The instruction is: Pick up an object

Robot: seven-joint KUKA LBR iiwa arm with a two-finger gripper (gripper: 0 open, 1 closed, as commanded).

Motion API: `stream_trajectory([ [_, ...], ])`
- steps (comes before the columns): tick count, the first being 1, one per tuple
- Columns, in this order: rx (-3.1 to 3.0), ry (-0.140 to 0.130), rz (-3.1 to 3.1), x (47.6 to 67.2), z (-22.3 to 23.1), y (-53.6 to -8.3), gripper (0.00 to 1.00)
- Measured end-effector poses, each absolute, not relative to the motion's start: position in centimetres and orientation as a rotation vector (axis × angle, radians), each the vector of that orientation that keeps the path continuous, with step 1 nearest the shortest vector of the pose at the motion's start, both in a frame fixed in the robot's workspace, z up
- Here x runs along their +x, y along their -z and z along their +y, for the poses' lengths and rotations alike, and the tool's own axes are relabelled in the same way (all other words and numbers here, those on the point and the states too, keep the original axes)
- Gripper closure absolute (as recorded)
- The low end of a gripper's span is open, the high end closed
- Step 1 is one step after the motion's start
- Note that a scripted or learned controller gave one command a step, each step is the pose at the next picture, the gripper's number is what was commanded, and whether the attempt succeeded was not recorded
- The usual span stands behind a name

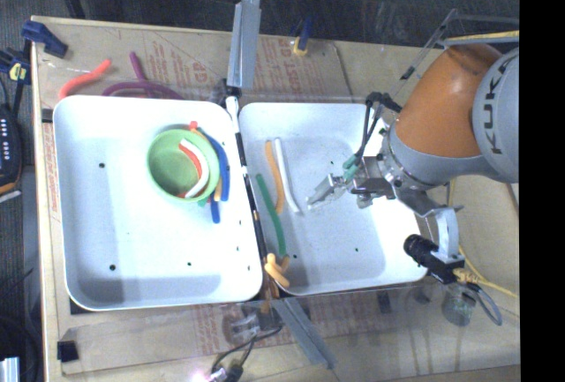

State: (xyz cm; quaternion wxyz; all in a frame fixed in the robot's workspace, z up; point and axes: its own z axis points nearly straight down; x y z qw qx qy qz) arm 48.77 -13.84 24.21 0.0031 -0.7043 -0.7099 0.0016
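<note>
Two shallow white bins sit side by side; the left bin (97, 221) holds one round green bowl (181, 165) with curved strips, a blue one (221, 179) along its edge; the right bin (353, 270) holds three thin sticks, white (286, 177), orange (275, 182) and green (270, 214); the gripper (320, 193) hovers beside them, fingers apart, clasping nothing.

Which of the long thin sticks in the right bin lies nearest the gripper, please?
The white stick, lying on the gripper side of the orange stick; the green stick lies farthest, near the bin's left wall.
</note>
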Motion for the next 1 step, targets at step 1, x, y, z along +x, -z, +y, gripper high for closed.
stream_trajectory([
  [1,-2.125,-0.007,-2.309,55.45,-10.02,-17.24,0.0],
])
